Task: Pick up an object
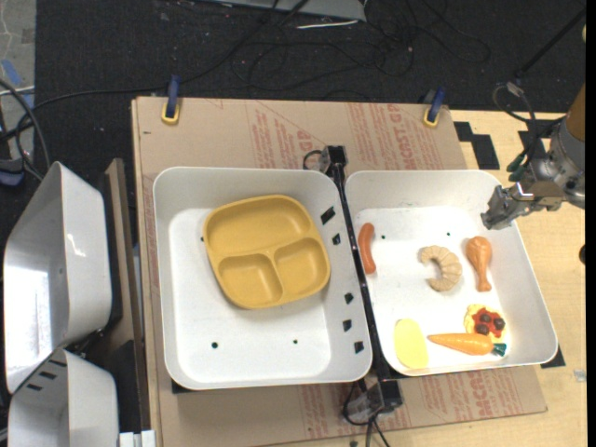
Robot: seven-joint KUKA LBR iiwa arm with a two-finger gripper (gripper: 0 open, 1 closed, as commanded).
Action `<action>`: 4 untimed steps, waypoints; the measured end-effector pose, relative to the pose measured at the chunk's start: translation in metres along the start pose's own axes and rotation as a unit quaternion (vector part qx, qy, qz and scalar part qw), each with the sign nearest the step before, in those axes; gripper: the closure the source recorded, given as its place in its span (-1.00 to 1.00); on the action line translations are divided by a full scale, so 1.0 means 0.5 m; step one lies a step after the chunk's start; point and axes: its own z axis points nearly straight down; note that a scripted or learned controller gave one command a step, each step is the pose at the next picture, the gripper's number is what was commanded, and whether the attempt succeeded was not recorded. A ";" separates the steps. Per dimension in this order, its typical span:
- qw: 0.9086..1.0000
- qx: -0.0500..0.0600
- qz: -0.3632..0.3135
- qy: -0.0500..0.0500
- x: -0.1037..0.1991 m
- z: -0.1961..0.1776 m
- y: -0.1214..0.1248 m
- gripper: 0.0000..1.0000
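**Gripper parked at right bin's far-right rim, nothing picked yet**

Left to right:

- Left bin [177,277]: one yellow divided tray [266,250], lying flat, roughly centred. Wide and shallow; poor target for a two-finger grasp unless taken by the rim.
- Right bin [391,189]: all the small stuff. Hot dog [367,249] just beside the left wall. Croissant [441,268] mid-bin. Drumstick [480,260] just right of it, close but apart. Along the near edge: pale yellow oval piece [411,343], carrot [462,344] lying across, its tip nearly touching the oval, and a small pizza-like piece [485,320] touching or overlapping the carrot.
- Gripper [503,207]: over the right bin's upper-right corner, above the rim. Too dark and small to resolve, so open/closed: can't tell. Nothing visibly in it.

Risks, my read:
- Drumstick is nearest, but it sits near the right wall, so a finger could clip the rim on descent.
- Carrot cluster: crowded, likely double contact or a push instead of a grasp.
- Croissant is curved, could roll out on closing.
- Hot dog hugs the wall, little finger clearance.
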 end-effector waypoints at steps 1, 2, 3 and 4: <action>1.000 0.002 -0.002 0.001 0.104 0.018 0.016 1.00; 1.000 0.003 -0.003 0.002 0.230 0.041 0.005 1.00; 1.000 0.003 -0.002 0.001 0.342 0.077 0.000 1.00; 1.000 0.003 -0.003 0.001 0.460 0.104 -0.004 1.00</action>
